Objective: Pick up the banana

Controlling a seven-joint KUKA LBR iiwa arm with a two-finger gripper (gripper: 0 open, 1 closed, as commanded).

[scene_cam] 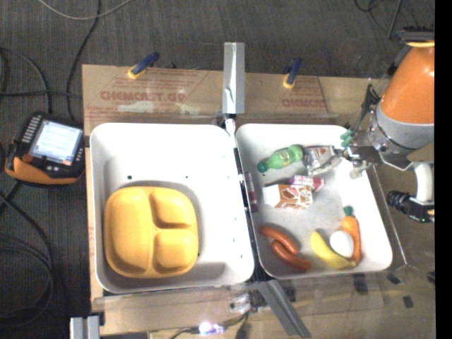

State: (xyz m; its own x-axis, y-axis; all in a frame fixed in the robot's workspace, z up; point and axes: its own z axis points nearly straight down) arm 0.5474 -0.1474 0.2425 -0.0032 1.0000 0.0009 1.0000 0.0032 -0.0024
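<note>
Two shallow white bins sit side by side on a brown cardboard-covered bench. Left bin (pixel 99 154) holds a yellow plastic tray with three compartments (pixel 151 229), lying towards its near-left part. Right bin (pixel 381 224) holds the loose items.

Yellow banana (pixel 326 253): near-right corner of the right bin, lying flat, curved, untouched. A white egg-shaped object (pixel 342 244) rests against its upper side. An orange carrot with a green top (pixel 352 233) lies just beside the egg, on the right, running roughly front to back.

Two red-brown sausages (pixel 284 248) lie to the left of the banana, close but apart from it. A small red-and-white packet (pixel 294 193) sits mid-bin. A green plastic bottle (pixel 281 158) lies on its side in the far part of the bin.

Grey arm with orange band (pixel 413 90) enters from the right, over the far-right corner of the right bin. Gripper (pixel 326 161) reaches down just right of the bottle, well apart from the banana. Whether it is wide or narrow: cannot tell, metal parts blur together. Nothing seen held.

Orange-and-black handheld pendant with lit screen (pixel 48 149) lies on the dark floor left of the bench.
</note>
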